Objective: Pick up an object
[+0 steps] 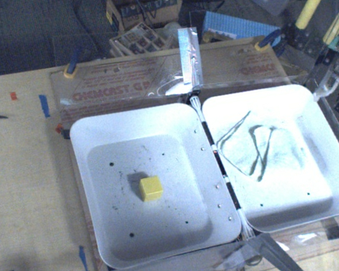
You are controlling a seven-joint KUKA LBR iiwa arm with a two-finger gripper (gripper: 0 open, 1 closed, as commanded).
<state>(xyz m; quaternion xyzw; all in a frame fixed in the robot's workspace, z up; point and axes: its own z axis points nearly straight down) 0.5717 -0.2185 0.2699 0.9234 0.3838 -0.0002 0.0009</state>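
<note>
A small yellow block (pixel 151 188) lies near the middle of the left white bin (pixel 93 145), resting flat on the bin's floor with a short shadow on its upper left side. Nothing touches it.
The right white bin (pixel 334 187) holds a loose tangle of thin dark cord (pixel 259 147). A clear plastic sheet and a metal strip (pixel 190 56) stand behind the bins. Cables and boxes crowd the back; the wooden bench (pixel 26 208) extends left.
</note>
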